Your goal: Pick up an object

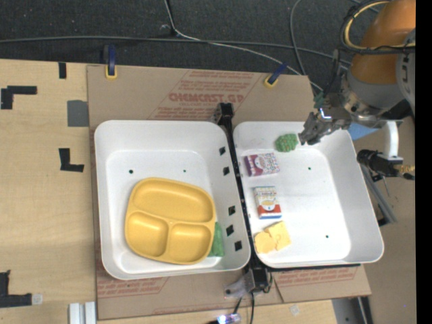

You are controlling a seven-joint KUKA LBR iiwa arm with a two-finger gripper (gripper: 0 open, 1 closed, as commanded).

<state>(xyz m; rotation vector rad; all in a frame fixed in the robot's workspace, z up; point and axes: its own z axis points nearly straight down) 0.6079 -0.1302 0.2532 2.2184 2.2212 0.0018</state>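
While the green lump [287, 142] sits at the far end of the right bin [337, 201], my end effector [312, 133] hangs just right of it; can't tell its state. Yellow tray [169, 219] fills the left bin [115, 181].

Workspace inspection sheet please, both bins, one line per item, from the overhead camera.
Surface: cardboard sheet on a wooden bench, clamped at its far edge, bearing two white bins side by side.
Job's things: right bin holds a green lump, a purple packet, a small carton and a yellow block, all along its left half.
Clutter: left bin holds a yellow divided tray, with a green piece at the tray's right edge.
Hand: hand over the right bin's far edge, just right of the green lump; nothing seen in it.
Cables: black cable across the dark backdrop; loops by the arm.
Surroundings: black tape marks on the bench.
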